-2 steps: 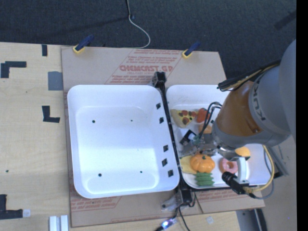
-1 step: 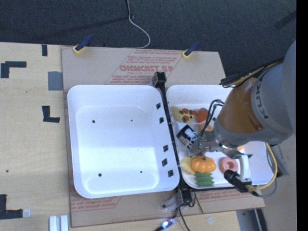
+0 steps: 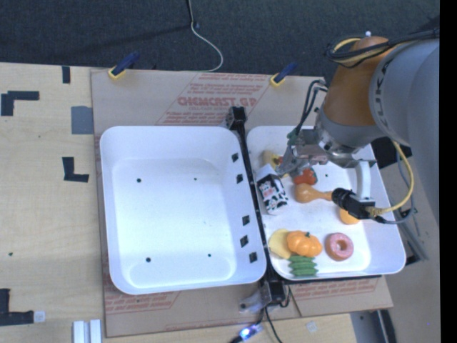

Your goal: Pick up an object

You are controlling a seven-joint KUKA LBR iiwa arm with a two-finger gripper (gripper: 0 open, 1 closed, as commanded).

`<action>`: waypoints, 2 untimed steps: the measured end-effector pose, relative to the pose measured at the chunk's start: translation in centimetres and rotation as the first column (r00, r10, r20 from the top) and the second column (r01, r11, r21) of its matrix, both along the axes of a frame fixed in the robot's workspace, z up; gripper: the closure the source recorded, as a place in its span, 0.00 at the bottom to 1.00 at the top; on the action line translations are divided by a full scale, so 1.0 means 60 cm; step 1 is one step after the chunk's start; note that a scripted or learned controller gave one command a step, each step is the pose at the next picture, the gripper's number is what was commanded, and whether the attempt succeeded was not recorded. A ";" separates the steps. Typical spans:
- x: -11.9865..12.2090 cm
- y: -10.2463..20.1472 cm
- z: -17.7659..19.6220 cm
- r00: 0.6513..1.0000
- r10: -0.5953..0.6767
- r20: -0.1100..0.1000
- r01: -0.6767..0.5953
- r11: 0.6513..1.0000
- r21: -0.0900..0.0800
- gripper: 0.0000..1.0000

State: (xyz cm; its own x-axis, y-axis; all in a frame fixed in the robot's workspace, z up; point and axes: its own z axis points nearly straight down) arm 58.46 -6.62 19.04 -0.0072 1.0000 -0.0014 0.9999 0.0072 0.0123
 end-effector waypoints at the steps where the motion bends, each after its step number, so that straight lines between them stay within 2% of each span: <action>1: -0.095 -0.008 -0.011 1.000 -0.008 -0.018 0.008 1.000 0.001 1.00; 2: -0.082 -0.057 -0.100 1.000 -0.008 -0.018 0.008 1.000 0.001 1.00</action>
